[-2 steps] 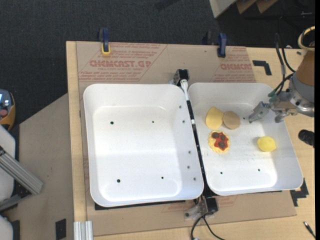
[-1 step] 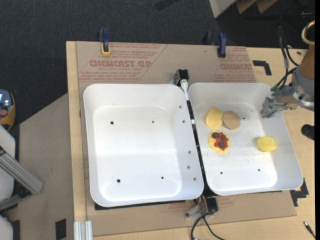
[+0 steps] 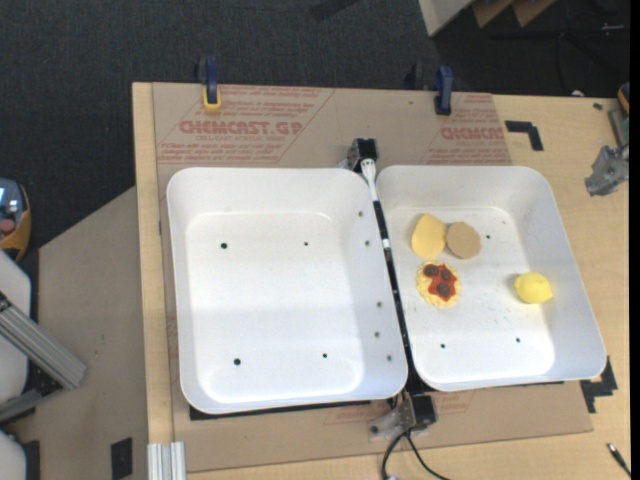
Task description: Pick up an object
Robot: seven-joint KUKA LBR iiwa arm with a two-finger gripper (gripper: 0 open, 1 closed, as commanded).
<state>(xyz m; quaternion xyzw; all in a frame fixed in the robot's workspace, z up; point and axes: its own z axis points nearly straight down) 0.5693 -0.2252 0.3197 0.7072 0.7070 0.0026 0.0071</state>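
Four small toy foods sit in the right bin (image 3: pixel 560 268): a yellow wedge (image 3: pixel 428 235) touching a tan disc (image 3: pixel 462 240), a red-topped round (image 3: pixel 439 285) just near of them, and a yellow ball (image 3: pixel 533 288) apart to the right. Left bin (image 3: pixel 200 268) sits alongside on the desk (image 3: pixel 300 118). Risk, in my judgement: the touching pair may foil a clean pinch, and the ball could roll off. Arm pose and hand state: can't tell.
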